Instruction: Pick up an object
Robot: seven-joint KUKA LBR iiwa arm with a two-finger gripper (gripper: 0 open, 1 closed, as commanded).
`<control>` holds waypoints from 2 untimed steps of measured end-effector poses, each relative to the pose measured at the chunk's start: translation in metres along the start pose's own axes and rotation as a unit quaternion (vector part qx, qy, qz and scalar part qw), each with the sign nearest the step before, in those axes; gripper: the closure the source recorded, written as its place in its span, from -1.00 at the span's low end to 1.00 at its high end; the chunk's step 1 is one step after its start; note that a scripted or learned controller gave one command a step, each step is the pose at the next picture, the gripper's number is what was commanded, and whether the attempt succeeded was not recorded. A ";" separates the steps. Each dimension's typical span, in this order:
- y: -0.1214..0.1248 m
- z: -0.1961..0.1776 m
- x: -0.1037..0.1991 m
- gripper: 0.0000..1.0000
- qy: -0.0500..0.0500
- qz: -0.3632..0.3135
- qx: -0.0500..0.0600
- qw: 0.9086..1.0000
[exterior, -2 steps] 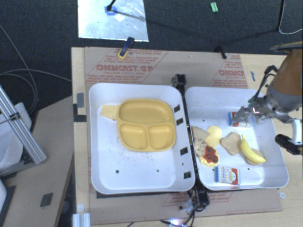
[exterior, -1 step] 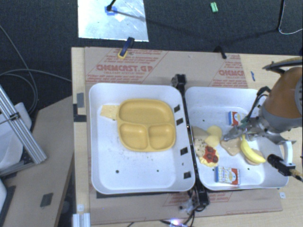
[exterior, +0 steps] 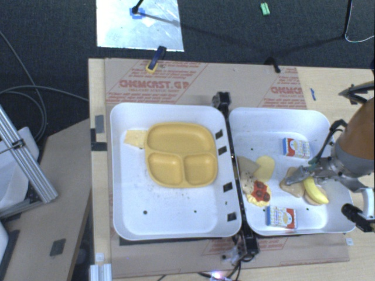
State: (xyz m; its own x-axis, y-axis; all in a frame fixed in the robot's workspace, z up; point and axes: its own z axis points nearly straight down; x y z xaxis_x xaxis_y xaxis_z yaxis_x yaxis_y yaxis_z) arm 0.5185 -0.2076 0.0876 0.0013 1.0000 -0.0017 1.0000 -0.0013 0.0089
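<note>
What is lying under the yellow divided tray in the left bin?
A flat pale yellow piece sticks out from beneath the yellow divided tray at its left edge, on the left bin floor. How far it extends underneath is hidden.

The brown board (exterior: pixel 176 81) under the bins is showing the word "CHEMCAST GP" in red, once behind the left bin and again, partly cut off, behind the right one. Print on the two small cartons (exterior: pixel 296 147) is staying too small to read.

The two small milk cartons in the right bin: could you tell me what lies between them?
In the camera view, a banana lies between the upper carton and lower carton.
</note>
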 end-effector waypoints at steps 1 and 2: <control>0.002 -0.011 0.001 1.00 0.000 -0.001 -0.002 1.000; 0.051 -0.001 0.081 1.00 -0.002 -0.006 -0.003 1.000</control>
